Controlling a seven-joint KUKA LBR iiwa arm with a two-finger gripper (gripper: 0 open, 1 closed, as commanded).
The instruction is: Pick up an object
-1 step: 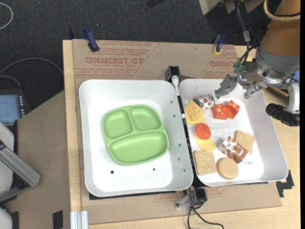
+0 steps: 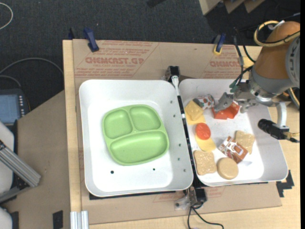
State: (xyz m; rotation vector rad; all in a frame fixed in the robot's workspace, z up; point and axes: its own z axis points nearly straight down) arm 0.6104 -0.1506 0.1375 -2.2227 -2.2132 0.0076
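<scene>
Reaching in from three o'clock, the grey arm sets its end effector over the right bin, its tips pinching a red-orange object at that bin's twelve o'clock side. Toward nine o'clock, the left bin holds a green divided tray.

The arm is seen reaching in from the right, its orange band uppermost and the grey wrist bent downward and leftward. The claw is lowered at the wrist's end, pointed down and to the left. Dark cabling is looped around the wrist.
</scene>
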